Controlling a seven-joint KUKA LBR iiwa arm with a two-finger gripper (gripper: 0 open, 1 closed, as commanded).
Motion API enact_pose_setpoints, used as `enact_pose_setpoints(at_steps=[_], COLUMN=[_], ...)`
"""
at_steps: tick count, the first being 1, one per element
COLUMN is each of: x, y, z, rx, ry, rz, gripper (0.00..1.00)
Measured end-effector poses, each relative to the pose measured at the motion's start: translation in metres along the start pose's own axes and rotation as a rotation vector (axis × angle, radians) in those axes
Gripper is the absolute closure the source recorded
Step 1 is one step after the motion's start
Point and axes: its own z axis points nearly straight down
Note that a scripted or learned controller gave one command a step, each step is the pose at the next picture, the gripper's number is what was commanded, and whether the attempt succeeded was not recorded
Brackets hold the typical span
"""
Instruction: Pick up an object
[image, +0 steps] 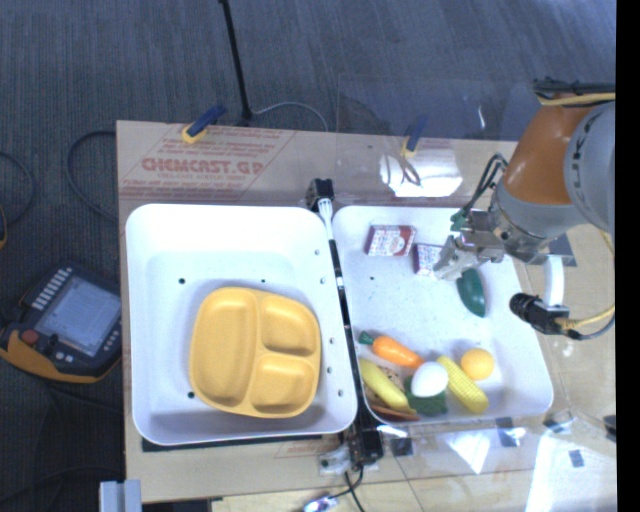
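Observation:
My gripper (462, 252) hangs over the upper right part of the right bin (530, 395). A dark green vegetable (472, 292) lies just below and right of it; I cannot tell whether they touch. A small red-and-white packet (428, 258) sits right beside the gripper on its left, and a red box (388, 240) lies further left. Along the bin's near side lie a carrot (392, 350), a banana (378, 385), a white egg (430, 379), a corn cob (466, 386) and an orange (477, 362).
The left bin (160, 240) holds a yellow divided tray (255, 350). A black divider rail (340, 290) runs between the bins. White crumpled paper (420, 172) lies on the bench behind the right bin. A handheld controller (65, 320) rests on the floor at left.

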Motion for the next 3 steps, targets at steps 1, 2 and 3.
enact_pose_setpoints(at_steps=[1,2,3], x=[0.000,-0.042,-0.016], y=[0.000,-0.012,0.054], z=[0.000,0.086,0.093], rx=[0.001,0.001,-0.007], ry=[0.000,0.007,-0.004], rz=[0.000,-0.052,0.148], gripper=[0.00,0.00,0.00])
